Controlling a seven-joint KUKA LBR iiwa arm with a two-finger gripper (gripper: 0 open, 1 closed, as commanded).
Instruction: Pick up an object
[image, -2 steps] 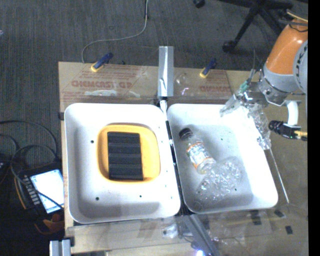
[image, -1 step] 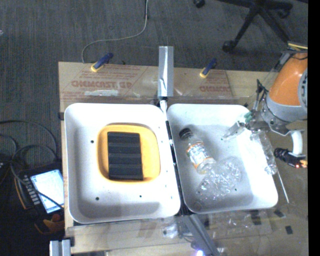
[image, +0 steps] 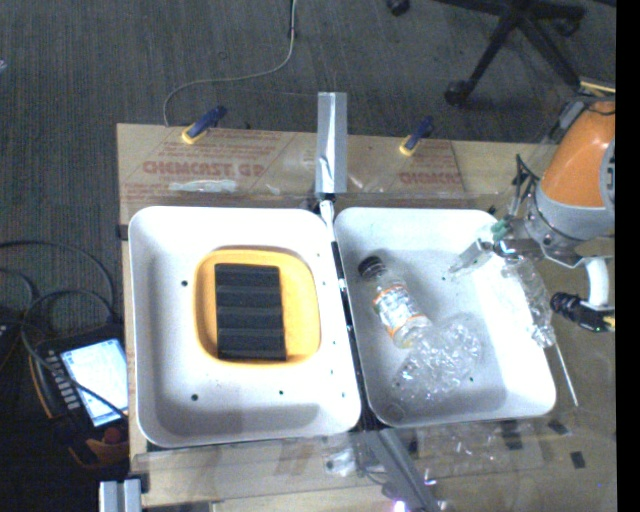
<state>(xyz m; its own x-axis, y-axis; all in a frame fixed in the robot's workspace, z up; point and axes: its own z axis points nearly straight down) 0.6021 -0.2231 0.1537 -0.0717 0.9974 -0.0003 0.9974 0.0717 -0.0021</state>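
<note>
Dark carpet floor around a plywood worktop (image: 140, 170), two blue-and-yellow clamps (image: 203, 123) at its far edge and a metal post (image: 331, 140) upright between them. Two shallow white bins sit side by side on it. Left bin (image: 160, 330) holds a yellow tray (image: 305, 300) with a black ribbed block (image: 249, 311) lying in it, roughly centred. Right bin (image: 520, 390) holds a clear plastic bottle (image: 395, 303), black cap toward the far left, orange-and-white label, lying on its side left of centre; just beside its near end, touching or nearly so, is a crumpled clear plastic piece (image: 440, 355) toward the near side. Arm (image: 585, 170) enters from the right, orange band visible, with the hand (image: 500, 240) over the far right corner of the right bin, well apart from the bottle. Something clear and thin sticks out from the hand to the left, can't identify it. Finger state: cannot tell at this resolution. A tablet (image: 95, 378) with cables lies on the floor left of the worktop; a chair base (image: 510, 50) is at far right.
</note>
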